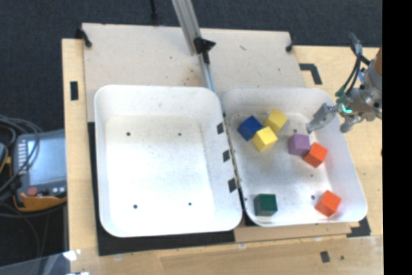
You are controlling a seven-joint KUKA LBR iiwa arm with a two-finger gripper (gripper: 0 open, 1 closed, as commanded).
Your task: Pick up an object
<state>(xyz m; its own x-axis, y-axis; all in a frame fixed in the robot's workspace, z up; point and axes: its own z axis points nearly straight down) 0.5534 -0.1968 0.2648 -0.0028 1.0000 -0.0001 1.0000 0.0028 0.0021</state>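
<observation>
My arm reached in low over the right bin (351, 167). Fingers (320, 118) were spread, released, grasping nothing, above the purple cube (298, 144).

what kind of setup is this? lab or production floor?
Most likely a robotics lab grasping testbed: two white bins on a plywood bench, loose coloured cubes such as the blue cube as test objects, and an end effector reaching in from the right.

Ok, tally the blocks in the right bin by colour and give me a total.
Yellow blocks: 2
Orange blocks: 2
Blue block: 1
Purple block: 1
Green block: 1
Total: 7 blocks, all in the right bin.
</observation>
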